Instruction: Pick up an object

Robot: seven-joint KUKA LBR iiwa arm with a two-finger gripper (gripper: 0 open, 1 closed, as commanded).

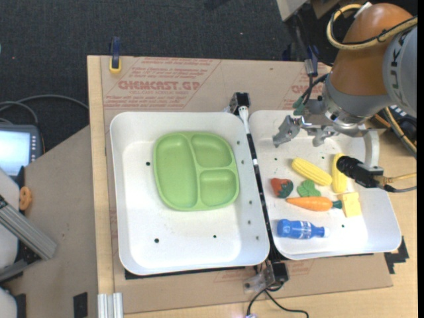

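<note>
Grey arm with orange band enters from 2 o'clock. Its hand (303, 129) hangs low, fingers spread apart, holding nothing.

You could read one brand clearly: red print on the brown protective sheet (199, 78) covering the bench, up and to the left of the gripper (306, 130) in the camera view, spelled "CHEMCAST GP" in large letters. Smaller red lines ran above and below it, too fine to make out. A second patch of the same red print sat on the sheet just above the gripper, partly hidden by the arm (371, 52), and could not be read. On the arm's grey casing, at the far right, a dark letter "U" showed.
</note>
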